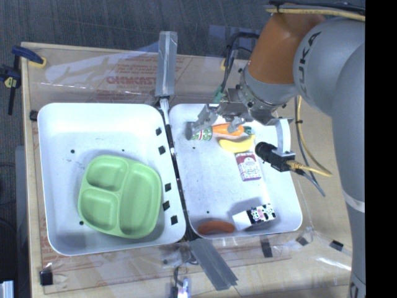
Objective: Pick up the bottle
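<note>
The bottle (201, 131) lay on its side in the right bin (282, 219), just left of our fingers, which hung low at that bin's far end by an orange piece (222, 129) and a yellow one (234, 143); whether they were spread or pinching anything we could not tell. We judged the gripper (231, 117) was placed there to close on it. We counted one bottle, one red-labelled packet (248, 166), one small box (255, 216), one brown piece (216, 227), and one green tray (121, 195) in the left bin (53, 120).
</note>
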